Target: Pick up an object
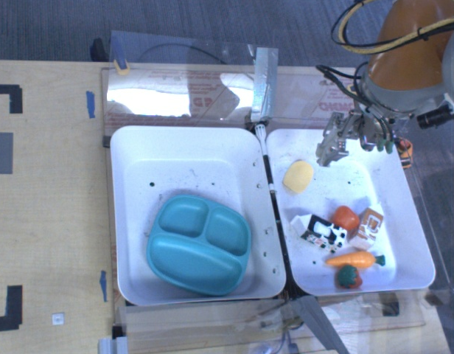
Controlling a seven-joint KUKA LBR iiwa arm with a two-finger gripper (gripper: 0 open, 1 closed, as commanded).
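with the claw [332, 147] hanging empty, fingers apart, at the upper right of the frame, lower it squarely over the yellow lemon-like object [298, 175] just below-left in the right bin [415, 220], clear of the centre wall.

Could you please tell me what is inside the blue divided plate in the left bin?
The blue divided plate shows three bare compartments. Whatever lies beneath it on the left bin floor is covered.
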